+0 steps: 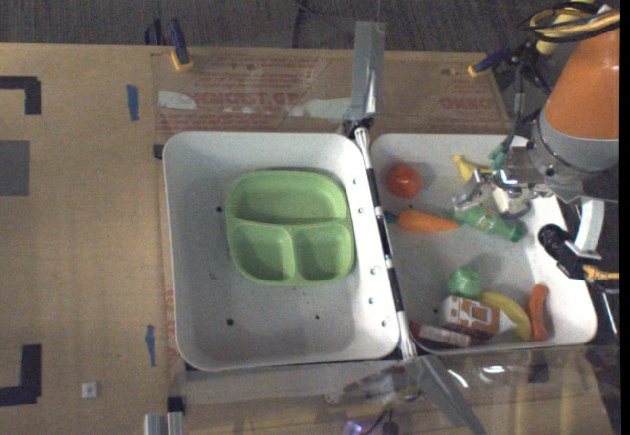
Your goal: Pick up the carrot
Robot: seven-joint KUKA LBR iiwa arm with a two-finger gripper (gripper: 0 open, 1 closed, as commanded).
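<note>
One orange carrot with a green stem end (426,221) lies in the right white bin (581,330), near its left wall, long axis roughly parallel to the bin's far edge, green end toward the left wall, tapered tip toward the bin's middle. Just beyond it, near the far left corner: one red tomato (403,180). At the carrot's tip: one green bottle-like item (492,222), under the metal two-finger gripper (484,189); finger spread cannot be told, nothing visibly held. Toward the near edge: one green round item (465,281), one yellow banana (506,309), one orange-red sausage shape (537,311), one small printed box (467,315). Left white bin (197,325) holds one green three-compartment plate (290,226), centred.
</note>
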